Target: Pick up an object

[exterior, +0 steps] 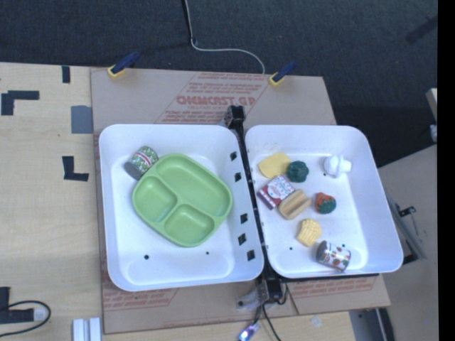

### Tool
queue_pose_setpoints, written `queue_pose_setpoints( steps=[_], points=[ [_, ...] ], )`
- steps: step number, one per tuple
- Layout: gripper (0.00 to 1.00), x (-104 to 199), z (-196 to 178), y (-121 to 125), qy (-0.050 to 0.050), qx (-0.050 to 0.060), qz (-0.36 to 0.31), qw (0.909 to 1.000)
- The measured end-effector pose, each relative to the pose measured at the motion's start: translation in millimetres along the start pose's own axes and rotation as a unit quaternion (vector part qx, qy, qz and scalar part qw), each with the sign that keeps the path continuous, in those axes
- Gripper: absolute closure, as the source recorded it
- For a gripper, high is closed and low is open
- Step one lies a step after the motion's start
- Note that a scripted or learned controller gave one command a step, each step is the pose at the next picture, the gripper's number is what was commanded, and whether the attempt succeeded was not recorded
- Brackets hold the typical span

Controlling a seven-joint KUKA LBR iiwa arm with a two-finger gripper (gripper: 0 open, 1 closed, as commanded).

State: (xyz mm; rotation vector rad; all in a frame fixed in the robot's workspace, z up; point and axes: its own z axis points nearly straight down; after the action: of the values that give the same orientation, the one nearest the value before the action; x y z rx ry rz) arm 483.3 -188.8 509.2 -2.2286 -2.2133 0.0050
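The right bin (pixel 370 190) holds several small toy foods: a yellow piece (pixel 273 165), a dark green piece (pixel 297 170), a white piece (pixel 335 165), a red and white packet (pixel 276 190), a tan bun (pixel 293 204), a red and green piece (pixel 325 203), a yellow corn piece (pixel 308 231) and a small can (pixel 332 255) lying on its side. In the left bin (pixel 117 240) a green divided plate (pixel 182 199) lies flat, with another small can (pixel 142 161) at its upper left edge.
Both bins rest on a cardboard sheet (pixel 213 94) held by two clamps (pixel 124 64) at its far edge. A cable (pixel 206 47) runs across the dark floor behind. A black divider (pixel 245 190) separates the bins. Light wooden bench surface lies to the left.
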Motion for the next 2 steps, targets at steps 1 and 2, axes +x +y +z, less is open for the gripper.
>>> queue_pose_setpoints(
  steps=[1,2],
  points=[
    [1.0,60,-25,1,0.001,-0.003,-0.007,1.0],
    [1.0,-23,18,0,0.0,0.001,0.0,1.0]
  ],
)
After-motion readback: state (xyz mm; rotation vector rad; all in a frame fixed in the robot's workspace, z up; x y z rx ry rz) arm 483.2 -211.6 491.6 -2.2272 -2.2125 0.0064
